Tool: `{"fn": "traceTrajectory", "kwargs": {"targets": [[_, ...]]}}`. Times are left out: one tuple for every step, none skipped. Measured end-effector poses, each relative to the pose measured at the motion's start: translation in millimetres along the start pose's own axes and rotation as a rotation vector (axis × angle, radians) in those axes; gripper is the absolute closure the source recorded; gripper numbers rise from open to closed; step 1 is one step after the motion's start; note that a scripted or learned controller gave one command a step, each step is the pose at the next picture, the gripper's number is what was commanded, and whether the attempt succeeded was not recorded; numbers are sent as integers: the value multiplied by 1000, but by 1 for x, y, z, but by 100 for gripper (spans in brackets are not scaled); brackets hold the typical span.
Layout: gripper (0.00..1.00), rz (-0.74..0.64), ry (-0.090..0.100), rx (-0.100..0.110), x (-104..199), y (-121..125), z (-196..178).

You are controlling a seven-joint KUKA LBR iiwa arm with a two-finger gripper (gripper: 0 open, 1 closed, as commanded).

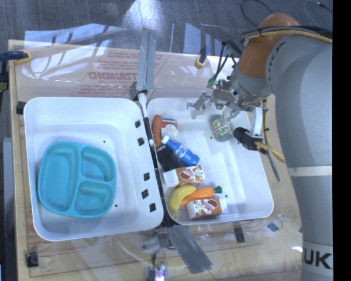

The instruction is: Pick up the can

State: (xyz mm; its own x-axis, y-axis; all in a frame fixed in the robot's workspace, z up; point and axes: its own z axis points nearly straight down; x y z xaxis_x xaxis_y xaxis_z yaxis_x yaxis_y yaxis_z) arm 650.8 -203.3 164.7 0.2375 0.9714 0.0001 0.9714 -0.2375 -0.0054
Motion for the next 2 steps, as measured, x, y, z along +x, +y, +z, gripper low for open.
{"fn": "traceTrajectory", "kwargs": {"targets": [[0,35,-1,0,3,-6,74],[0,83,0,-3,7,5,25]]}}
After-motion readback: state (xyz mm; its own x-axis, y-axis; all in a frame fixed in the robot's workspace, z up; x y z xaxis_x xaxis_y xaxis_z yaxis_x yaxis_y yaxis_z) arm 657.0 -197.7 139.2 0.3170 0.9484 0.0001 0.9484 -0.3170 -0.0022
